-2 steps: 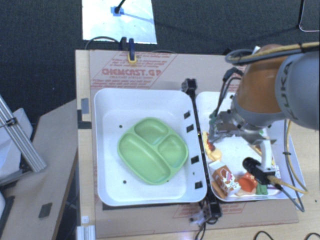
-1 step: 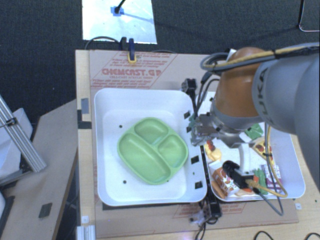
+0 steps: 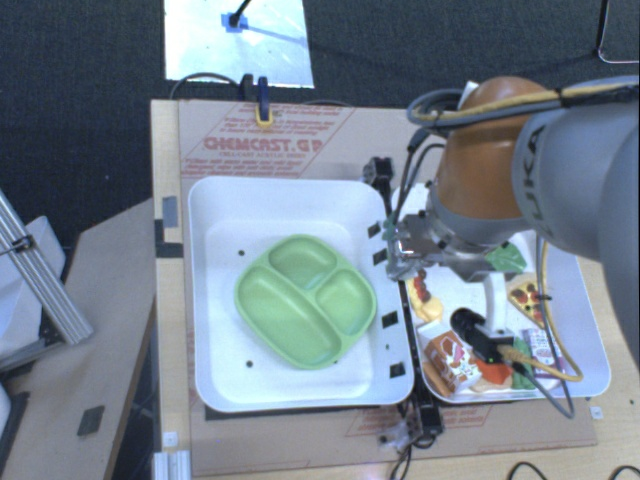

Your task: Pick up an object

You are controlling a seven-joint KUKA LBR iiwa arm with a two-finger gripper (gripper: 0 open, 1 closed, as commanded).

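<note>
Nothing looks lifted yet: the claw (image 3: pixel 412 256) hangs low over the right bin (image 3: pixel 590 368) where the small toys (image 3: pixel 450 360) lie, its state impossible to tell, grasp and lift undone

Side by side, as you look down
Your left bin (image 3: pixel 215 298) holds a divided plate (image 3: pixel 305 300); your right bin (image 3: pixel 592 360) holds small items (image 3: pixel 455 360) beneath the arm (image 3: pixel 565 168).

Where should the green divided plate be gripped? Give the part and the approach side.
Probably the raised outer rim of the green divided plate, at the edge facing the arm, from straight above. It lies flat in the left bin, handleless; only the rim stands up.
</note>
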